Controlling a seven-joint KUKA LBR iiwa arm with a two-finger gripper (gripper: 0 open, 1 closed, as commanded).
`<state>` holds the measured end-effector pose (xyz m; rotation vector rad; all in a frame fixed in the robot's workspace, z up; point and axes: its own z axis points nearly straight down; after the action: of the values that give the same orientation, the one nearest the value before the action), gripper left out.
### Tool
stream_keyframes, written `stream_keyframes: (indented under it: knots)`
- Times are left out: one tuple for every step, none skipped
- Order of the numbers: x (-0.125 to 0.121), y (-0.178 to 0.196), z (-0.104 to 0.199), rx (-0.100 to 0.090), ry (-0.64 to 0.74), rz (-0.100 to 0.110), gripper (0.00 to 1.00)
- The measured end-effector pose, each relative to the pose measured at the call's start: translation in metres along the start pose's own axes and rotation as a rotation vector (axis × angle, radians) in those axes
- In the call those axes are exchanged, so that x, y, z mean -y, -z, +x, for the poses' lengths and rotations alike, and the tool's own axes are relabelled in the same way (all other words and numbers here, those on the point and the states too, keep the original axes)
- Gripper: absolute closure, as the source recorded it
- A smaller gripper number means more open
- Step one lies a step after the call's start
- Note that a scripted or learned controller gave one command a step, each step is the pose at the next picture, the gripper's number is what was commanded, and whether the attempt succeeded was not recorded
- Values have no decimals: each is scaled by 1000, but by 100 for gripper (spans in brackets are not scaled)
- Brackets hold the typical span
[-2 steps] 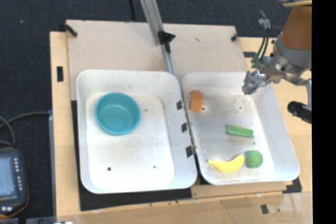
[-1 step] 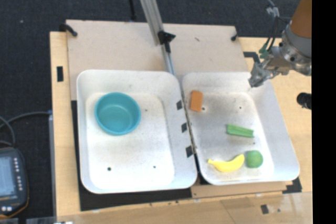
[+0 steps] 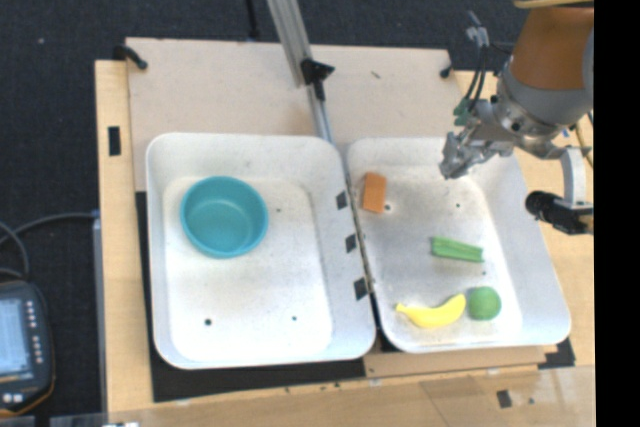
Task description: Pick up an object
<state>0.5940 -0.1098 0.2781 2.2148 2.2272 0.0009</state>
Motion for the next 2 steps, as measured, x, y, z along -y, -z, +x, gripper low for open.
stream_keyframes:
  knots:
    - [9,-11,60,-1,1,0,100]
    - [5,-19,119,-2,2,2,100]
